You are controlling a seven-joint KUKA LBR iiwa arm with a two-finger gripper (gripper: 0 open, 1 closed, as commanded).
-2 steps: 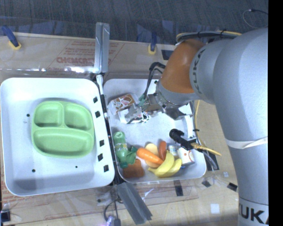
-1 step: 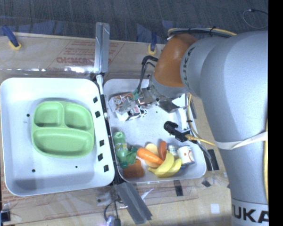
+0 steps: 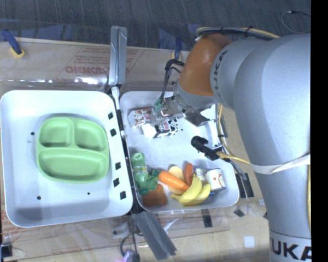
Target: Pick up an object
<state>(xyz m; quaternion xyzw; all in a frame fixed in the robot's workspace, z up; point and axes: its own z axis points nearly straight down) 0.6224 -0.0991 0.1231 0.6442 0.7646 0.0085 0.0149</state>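
The grey arm with its orange band [image 3: 203, 64] reaches in over the right bin [image 3: 132, 103], and its gripper [image 3: 159, 120] hangs low over the far part of that bin's white floor. The tip is a blur of small dark and white parts, so whether it is spread or closed cannot be told, and nothing can be seen held in it. The toy food lies well apart from the gripper, heaped along the near wall of the same bin: a banana [image 3: 195, 192] with a carrot [image 3: 173, 180] lying across the pile just beside it, a green bottle-shaped piece [image 3: 139, 166] toward the divider, a brown piece [image 3: 156, 196] in the near corner, and a small can [image 3: 213, 179] at the far end of the heap under the arm. To the gripper's other side, past the divider, the left bin [image 3: 11, 146] holds a green divided plate [image 3: 73, 148], lying flat.
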